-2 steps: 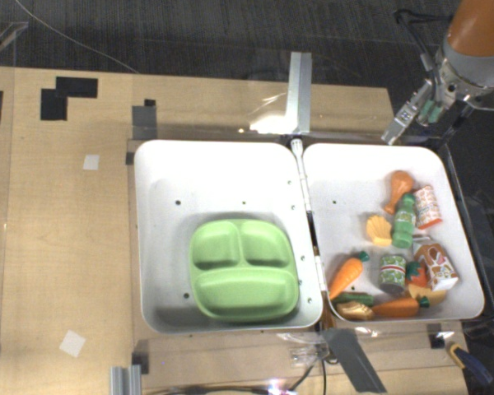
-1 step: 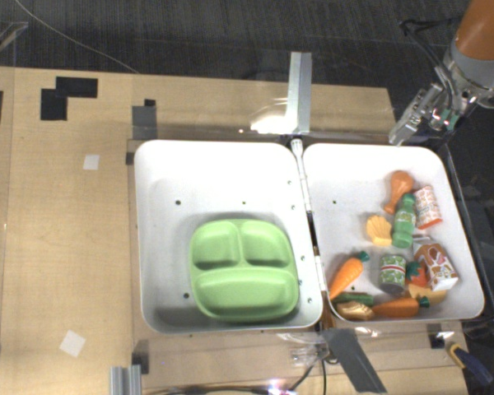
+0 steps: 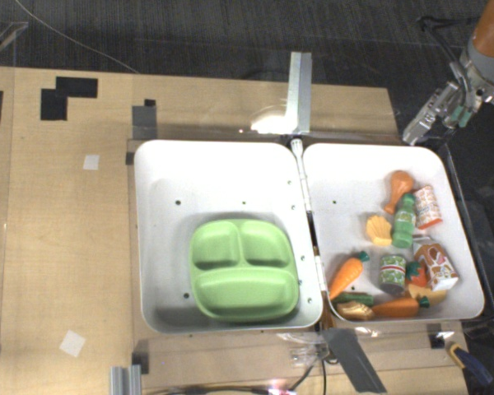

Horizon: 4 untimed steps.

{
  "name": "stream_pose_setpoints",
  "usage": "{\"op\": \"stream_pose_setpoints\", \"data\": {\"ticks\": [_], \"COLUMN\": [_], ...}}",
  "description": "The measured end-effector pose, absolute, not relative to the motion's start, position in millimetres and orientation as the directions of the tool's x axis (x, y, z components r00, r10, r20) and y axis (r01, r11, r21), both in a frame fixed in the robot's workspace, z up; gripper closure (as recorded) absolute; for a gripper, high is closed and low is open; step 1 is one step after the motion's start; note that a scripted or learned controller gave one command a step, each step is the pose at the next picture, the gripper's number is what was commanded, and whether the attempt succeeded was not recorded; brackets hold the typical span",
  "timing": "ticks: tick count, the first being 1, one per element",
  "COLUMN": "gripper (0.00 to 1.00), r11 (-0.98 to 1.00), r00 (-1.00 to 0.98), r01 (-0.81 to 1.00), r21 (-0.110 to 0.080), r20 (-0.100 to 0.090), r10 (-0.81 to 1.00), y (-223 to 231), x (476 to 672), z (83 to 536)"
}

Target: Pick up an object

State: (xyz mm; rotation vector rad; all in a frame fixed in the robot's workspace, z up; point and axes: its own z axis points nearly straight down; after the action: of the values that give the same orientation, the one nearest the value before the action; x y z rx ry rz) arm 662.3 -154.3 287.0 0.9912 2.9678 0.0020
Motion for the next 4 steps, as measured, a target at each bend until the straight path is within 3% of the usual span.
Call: {"op": "stream_pose_setpoints", "data": {"ticks": [1, 2, 3, 4], "gripper": [1.0, 0.0, 0.0, 0.0], "r11": [0.893, 0.894, 0.844, 0.83], "r00": [-0.893, -0.894, -0.844, -0.83], "r01": [0.45, 0.448, 0.536, 0.557], "r21": [0.001, 0.002, 0.001, 0.006], "r20": [-0.006, -0.01, 0.002, -0.011], "r10": [0.45, 0.448, 0.536, 0.557], "y": [-207.0, -205.6, -195.0, -149.2], "x": [638.5, 639.7, 651.9, 605.1], "z": [209.8, 211.7, 91.7, 88.4]}}
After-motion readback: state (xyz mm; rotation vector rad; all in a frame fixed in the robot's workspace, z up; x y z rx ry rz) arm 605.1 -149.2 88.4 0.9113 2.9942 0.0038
